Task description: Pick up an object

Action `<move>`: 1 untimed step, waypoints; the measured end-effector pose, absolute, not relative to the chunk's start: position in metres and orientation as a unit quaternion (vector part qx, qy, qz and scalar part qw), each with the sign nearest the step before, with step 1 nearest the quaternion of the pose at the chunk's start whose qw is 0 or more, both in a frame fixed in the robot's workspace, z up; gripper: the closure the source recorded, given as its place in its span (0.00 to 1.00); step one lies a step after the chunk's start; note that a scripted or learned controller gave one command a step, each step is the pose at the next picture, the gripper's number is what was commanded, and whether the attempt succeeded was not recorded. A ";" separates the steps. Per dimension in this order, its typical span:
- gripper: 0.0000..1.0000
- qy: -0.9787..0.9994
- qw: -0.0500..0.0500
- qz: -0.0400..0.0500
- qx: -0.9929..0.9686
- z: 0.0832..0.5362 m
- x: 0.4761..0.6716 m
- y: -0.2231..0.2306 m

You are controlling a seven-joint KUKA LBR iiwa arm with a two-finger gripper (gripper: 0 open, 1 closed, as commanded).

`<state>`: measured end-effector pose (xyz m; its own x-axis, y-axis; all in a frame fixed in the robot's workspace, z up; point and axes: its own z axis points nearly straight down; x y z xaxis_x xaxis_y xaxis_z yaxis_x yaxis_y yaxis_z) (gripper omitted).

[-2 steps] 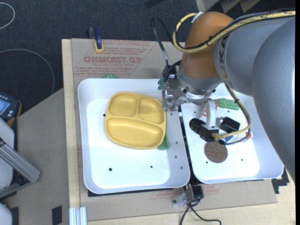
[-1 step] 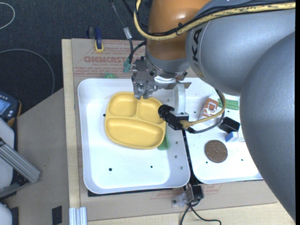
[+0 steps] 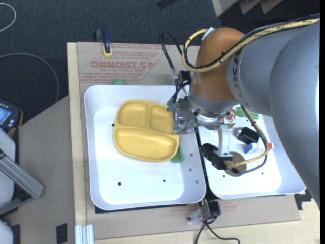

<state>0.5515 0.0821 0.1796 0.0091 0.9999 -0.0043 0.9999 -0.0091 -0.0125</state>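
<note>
A yellow divided plate (image 3: 144, 131) lies in the left bin (image 3: 137, 187), toward its back right. A small green thing (image 3: 177, 156) pokes out from under the plate's near right edge. My gripper (image 3: 182, 120) hangs low over the plate's right rim, next to the wall between the two bins. The orange band and grey arm rise behind it and hide the back of the right bin (image 3: 264, 184).
Small things lie in the right bin beside the arm: a black piece (image 3: 248, 134), a blue piece (image 3: 249, 148), a red bit (image 3: 269, 146) and a green bit (image 3: 252, 116). A blue and yellow clamp (image 3: 106, 42) sits on the cardboard at the back.
</note>
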 end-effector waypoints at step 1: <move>1.00 -0.709 -0.001 -0.004 -0.705 0.296 0.477 0.120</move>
